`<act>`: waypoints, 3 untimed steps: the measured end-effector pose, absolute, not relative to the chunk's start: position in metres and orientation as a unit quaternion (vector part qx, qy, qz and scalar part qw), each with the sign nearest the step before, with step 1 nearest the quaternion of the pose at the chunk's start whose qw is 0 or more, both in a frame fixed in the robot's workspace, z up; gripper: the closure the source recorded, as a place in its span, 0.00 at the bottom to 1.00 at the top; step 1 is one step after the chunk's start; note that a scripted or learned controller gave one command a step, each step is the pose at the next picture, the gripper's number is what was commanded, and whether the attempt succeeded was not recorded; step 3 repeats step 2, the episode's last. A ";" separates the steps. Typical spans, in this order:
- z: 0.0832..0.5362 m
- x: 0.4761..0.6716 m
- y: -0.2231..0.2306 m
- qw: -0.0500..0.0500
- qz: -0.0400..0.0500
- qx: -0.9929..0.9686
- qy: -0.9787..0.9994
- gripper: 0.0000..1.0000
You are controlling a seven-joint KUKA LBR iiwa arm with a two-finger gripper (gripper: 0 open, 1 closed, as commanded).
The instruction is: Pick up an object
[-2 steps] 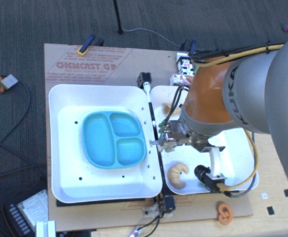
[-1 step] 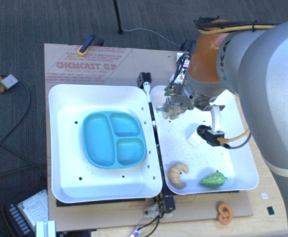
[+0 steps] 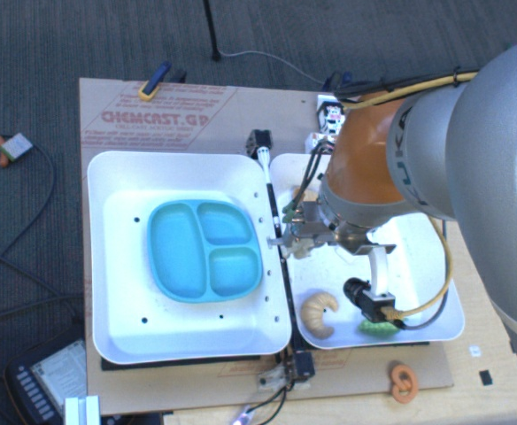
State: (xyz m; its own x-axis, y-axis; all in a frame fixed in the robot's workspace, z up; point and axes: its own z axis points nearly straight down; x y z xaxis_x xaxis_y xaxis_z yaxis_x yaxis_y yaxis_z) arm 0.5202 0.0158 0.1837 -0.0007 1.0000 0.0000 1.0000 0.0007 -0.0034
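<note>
Grey carpet surrounds a brown bench bearing two white bins. At nine o'clock the left bin (image 3: 108,264) holds a blue divided plate (image 3: 207,248). At five o'clock in the right bin (image 3: 444,326) lies a croissant-shaped toy (image 3: 319,313), probably light, stiffish plastic; pinching across its narrow middle looks safest. Above its twelve o'clock hangs the gripper (image 3: 299,237), its state impossible to tell.

arm (image 3: 453,140) — reaches in from right, bent downward | orange band (image 3: 365,162) above wrist | pincer (image 3: 298,237) low
</note>
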 end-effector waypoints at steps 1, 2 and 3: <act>0.184 0.573 0.032 0.000 0.001 -0.707 -0.707 1.00; 0.184 0.501 0.040 0.001 0.001 -0.707 -0.707 1.00; 0.184 0.501 0.040 0.001 0.001 -0.707 -0.707 1.00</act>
